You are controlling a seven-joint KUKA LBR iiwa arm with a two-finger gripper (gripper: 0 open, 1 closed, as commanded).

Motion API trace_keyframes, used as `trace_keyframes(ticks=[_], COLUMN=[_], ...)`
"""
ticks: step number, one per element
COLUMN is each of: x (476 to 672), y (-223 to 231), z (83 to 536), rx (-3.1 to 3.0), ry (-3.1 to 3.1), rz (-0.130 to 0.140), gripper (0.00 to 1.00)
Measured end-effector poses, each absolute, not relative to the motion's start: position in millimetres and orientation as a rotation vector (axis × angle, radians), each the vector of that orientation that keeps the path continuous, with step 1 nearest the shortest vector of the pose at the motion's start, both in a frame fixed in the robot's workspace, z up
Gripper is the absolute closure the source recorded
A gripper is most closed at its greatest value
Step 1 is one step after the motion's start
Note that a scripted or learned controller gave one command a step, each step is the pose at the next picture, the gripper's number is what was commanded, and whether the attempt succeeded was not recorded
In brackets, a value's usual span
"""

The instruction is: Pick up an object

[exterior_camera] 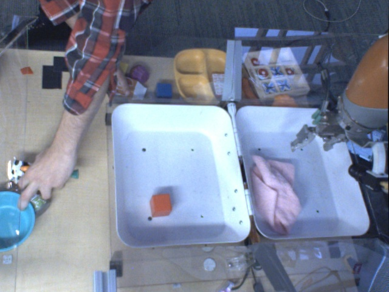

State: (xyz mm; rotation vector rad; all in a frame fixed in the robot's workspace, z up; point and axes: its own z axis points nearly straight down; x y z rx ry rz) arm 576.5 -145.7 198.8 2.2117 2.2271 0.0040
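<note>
Two shallow white plastic bins sit side by side on the worktop: the left bin (176,117) and the right bin (340,218). The left one holds one small orange-red cube (161,205); the right one holds one crumpled pink cloth (276,190). Behind the bins stand one yellow divided plastic tray (197,72), one small blue cube (163,90), one purple rounded object (140,73) and one white board printed with red and blue noughts and crosses (276,72). At the left edge lies one round blue bowl (13,227). One person's hand (45,175) in a red plaid sleeve rests beside it. One grey robot arm with an orange band (368,78) hangs over the right bin.
</note>
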Motion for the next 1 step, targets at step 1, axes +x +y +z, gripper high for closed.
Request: trace_keyframes(ticks=[1], x=[573.4], y=[-122.1], z=[107.8], rx=[2.269], ry=[2.170], rz=[0.003], gripper=[0.00])
